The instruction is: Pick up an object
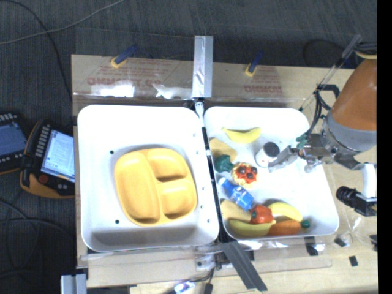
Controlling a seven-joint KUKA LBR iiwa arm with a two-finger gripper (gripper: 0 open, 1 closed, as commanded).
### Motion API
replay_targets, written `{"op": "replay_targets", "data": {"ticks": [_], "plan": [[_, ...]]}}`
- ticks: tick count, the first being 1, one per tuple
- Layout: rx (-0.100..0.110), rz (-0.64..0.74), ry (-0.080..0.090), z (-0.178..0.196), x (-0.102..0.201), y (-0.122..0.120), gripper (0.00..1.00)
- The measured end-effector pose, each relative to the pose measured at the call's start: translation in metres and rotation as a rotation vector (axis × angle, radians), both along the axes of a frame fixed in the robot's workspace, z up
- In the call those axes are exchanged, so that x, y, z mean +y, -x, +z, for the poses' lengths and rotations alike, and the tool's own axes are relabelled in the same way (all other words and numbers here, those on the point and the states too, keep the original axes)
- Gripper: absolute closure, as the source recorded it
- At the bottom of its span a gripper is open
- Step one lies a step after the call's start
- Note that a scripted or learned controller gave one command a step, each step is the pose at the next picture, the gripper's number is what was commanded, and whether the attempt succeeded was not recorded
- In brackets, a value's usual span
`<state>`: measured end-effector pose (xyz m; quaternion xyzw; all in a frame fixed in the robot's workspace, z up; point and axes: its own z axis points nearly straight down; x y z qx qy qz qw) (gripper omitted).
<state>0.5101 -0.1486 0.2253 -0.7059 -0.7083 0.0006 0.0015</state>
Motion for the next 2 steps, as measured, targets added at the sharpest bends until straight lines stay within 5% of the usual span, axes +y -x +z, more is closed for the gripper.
{"op": "replay_targets", "data": {"ticks": [1, 2], "plan": [[-0.001, 0.099, 0.002, -0.041, 0.010, -0.075, 0.00], [-0.008, 0.444, 0.004, -0.129, 0.025, -0.124, 0.00]]}}
